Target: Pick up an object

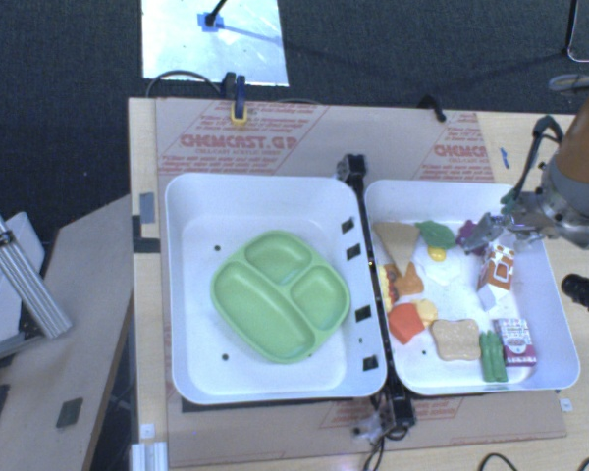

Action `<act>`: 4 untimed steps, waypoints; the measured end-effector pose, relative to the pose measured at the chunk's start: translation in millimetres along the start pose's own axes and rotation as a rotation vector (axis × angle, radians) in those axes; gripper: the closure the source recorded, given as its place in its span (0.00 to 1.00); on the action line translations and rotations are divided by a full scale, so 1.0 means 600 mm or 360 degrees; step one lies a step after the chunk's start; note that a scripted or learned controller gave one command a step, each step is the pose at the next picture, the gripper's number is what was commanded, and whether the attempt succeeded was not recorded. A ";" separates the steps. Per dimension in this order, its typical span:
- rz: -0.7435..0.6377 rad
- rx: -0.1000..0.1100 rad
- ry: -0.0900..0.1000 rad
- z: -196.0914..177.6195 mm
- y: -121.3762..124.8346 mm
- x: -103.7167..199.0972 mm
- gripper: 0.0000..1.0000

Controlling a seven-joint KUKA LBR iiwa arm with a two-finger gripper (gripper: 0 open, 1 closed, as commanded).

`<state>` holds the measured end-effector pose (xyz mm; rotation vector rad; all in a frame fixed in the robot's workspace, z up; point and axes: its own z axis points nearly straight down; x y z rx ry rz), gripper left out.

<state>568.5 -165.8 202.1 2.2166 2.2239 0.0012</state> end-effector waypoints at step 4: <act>0.0003 -0.0006 0.0000 0.154 0.015 -0.001 1.00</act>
